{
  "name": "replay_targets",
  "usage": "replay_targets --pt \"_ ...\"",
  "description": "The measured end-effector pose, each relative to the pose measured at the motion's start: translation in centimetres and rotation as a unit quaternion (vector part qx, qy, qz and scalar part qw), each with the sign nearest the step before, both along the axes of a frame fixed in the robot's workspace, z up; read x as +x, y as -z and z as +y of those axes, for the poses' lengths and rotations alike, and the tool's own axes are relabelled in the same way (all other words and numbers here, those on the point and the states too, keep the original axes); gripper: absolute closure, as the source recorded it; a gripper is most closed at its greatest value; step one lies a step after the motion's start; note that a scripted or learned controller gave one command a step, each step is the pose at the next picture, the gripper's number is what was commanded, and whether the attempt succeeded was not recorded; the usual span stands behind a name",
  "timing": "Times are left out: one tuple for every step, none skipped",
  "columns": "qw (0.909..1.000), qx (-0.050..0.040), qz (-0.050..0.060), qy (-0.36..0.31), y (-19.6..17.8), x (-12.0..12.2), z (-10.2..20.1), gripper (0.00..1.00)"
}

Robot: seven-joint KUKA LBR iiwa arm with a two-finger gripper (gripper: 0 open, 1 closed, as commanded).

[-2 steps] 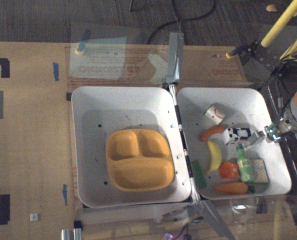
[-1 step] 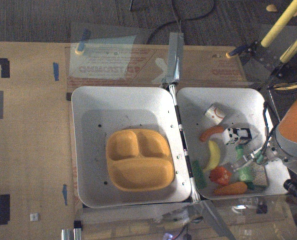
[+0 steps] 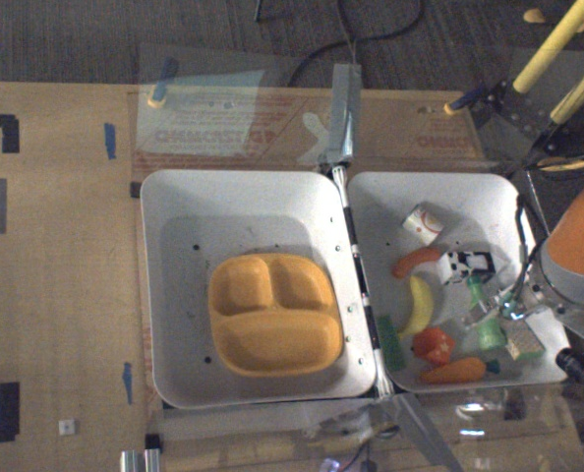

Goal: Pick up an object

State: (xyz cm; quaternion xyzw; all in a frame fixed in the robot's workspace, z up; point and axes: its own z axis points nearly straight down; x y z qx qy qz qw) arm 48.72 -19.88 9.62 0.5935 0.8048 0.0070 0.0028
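The right bin (image 3: 380, 197) holds several small items: a white cup (image 3: 423, 223), a red pepper (image 3: 415, 261), a black-and-white piece (image 3: 466, 264), a yellow banana (image 3: 422, 304), a red tomato (image 3: 432, 343), an orange carrot (image 3: 454, 370) and a green object (image 3: 490, 335). My gripper (image 3: 498, 311) reaches in from the right, low over the bin's right side. It sits just above the green object and partly covers it. The orange-banded wrist (image 3: 577, 239) is at the frame's right edge.
An orange divided tray (image 3: 272, 313) lies in the left bin (image 3: 164, 200). A flat green strip (image 3: 387, 342) rests by the right bin's left wall. A metal divider (image 3: 343, 116) runs behind the bins. Yellow-handled tools (image 3: 553, 42) stand at the back right.
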Motion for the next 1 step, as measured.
replay_targets --pt "0.9999 -0.0050 -0.001 0.010 0.73 6.22 6.47 1.00"
